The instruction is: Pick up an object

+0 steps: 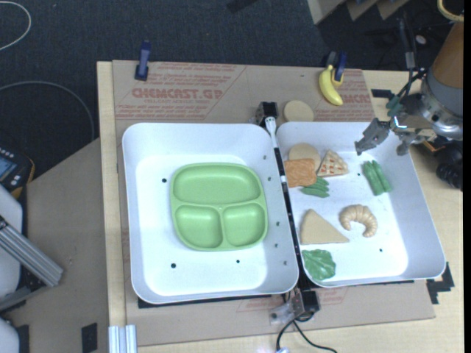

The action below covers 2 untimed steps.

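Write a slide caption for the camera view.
Gripper above right bin of toy food; green divided plate in left bin.

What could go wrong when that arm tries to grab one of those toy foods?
The toast, pizza slice and a green leaf lie crowded together, so the gripper may nudge neighbours or lift two. The croissant is rounded and could slip. The green bean lies flat and thin, easy to miss.

Dark carpet floor [66, 20]; white cable [15, 20] looped left; cardboard-covered bench [184, 87].
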Each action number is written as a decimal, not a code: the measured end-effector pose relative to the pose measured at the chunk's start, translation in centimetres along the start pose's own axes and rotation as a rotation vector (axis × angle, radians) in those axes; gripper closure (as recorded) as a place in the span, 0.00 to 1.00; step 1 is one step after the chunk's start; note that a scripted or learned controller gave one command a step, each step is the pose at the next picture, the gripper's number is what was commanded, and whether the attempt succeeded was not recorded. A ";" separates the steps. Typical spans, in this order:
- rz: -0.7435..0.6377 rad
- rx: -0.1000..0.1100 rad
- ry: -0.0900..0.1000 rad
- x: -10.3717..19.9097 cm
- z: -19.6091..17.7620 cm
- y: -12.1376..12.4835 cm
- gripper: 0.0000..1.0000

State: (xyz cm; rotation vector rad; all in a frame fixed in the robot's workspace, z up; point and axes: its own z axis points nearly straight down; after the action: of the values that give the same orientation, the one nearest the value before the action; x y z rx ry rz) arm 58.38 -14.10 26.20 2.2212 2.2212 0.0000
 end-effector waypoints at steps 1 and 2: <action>-0.005 -0.004 0.000 6.2 -8.0 -3.8 0.00; -0.001 0.005 0.002 10.6 -5.6 -9.9 0.00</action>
State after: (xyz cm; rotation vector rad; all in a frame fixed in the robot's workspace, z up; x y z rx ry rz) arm 48.52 -3.46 31.81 2.2231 2.2259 -0.0036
